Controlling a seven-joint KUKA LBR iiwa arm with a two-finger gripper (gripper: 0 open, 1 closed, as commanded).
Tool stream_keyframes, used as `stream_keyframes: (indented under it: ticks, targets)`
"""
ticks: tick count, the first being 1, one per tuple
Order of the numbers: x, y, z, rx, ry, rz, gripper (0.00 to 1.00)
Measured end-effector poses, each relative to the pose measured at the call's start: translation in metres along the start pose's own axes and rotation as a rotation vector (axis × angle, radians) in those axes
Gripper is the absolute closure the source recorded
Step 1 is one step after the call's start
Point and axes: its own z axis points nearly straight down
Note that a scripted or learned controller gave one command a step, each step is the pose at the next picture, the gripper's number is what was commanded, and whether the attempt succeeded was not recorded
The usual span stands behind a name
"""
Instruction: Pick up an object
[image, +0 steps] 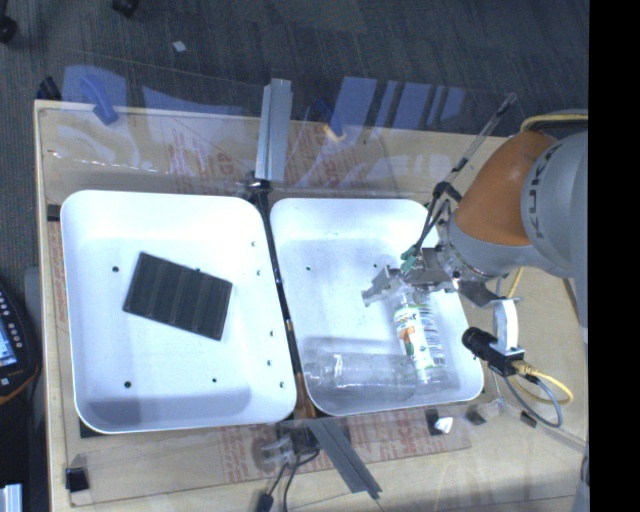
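While gripper (392, 285) hangs over right bin (330, 235), state unclear, labelled tube (418, 335), clear plastic bottle (360, 370), ribbed dark slab (178, 295) in left bin (90, 215)

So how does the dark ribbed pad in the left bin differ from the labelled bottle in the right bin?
The dark ribbed pad is a flat, opaque rectangle; the labelled bottle is a slim, round, pale tube with green and red print. The pad lies alone in the left bin, far from the arm; the bottle lies right below the gripper, beside a clear plastic bottle in the right bin. Both lie flat on a bin floor.
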Motion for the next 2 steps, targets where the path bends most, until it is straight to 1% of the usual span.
stream_keyframes:
  ticks: [2]
  targets:
    - [0.0,0.0,0.0,0.0,0.0,0.0,0.0]
